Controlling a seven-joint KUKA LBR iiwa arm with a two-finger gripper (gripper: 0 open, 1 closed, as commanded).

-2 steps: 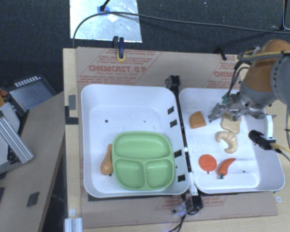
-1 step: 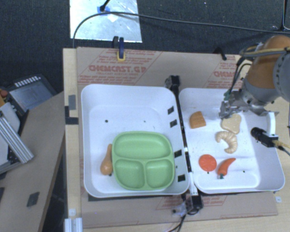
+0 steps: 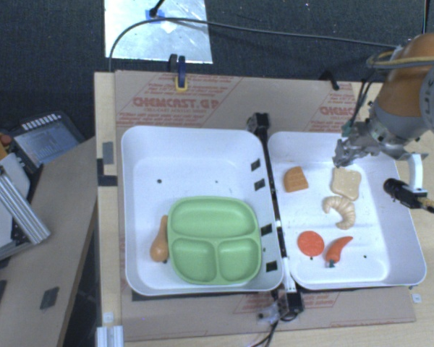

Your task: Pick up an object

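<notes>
Holding 5 food items, right bin [image 3: 401,259]; 1 tray [image 3: 213,238] left

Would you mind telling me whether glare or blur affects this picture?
Camera view: strong glare on the shiny sheet at the top; white bins bright yet unclipped; food such as the croissant soft-edged; the gripper slightly blurred.
</notes>
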